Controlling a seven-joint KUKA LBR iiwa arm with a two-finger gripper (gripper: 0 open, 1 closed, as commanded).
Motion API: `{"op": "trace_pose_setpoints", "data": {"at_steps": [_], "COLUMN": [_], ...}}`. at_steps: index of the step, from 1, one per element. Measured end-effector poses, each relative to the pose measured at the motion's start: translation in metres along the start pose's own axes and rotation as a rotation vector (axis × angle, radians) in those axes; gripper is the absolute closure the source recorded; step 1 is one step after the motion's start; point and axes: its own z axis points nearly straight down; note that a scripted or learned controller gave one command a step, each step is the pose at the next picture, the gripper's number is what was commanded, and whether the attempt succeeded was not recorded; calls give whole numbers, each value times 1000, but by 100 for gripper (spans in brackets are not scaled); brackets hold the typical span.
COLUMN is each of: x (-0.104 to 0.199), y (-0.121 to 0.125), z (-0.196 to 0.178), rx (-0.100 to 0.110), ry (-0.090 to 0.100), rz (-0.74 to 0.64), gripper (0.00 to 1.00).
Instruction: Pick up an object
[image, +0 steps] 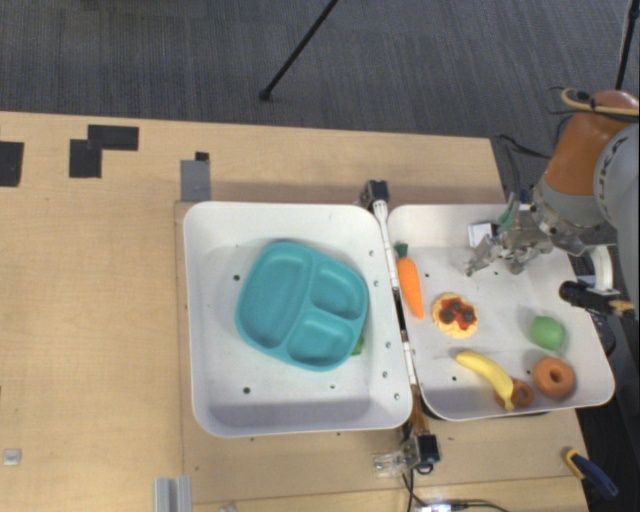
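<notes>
The gripper (492, 252) hangs over the far part of the right bin (598, 385), its two metal fingers (476, 264) spread apart and slanting down toward the bin floor, with nothing between them. Above the fingers the grey wrist rises to the arm (590, 165), whose orange band sits at the right edge of the view. The toys lie nearer the camera than the gripper, none touching it: a small round tart (455, 313) (yellow rim, dark red filling) lies closest, below and to the left of the fingertips; a carrot (408, 283) lies along the bin's left wall, green top pointing away from the camera; a green apple (547, 332) sits toward the right side; a banana (487, 373) lies aslant near the front rim, its dark end just beside a brown doughnut (553, 377). The left bin (210, 390) adjoins the right one and holds a teal divided tray (302, 304), tilted somewhat, with a scrap of green showing under its right edge. Both bins rest on the wooden bench (90, 330).
</notes>
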Motion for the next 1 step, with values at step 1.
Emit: {"op": "trace_pose_setpoints", "data": {"at_steps": [1], "x": [-10], "y": [-3], "z": [3], "rx": [13], "ry": [-14], "rz": [-302], "gripper": [0]}}
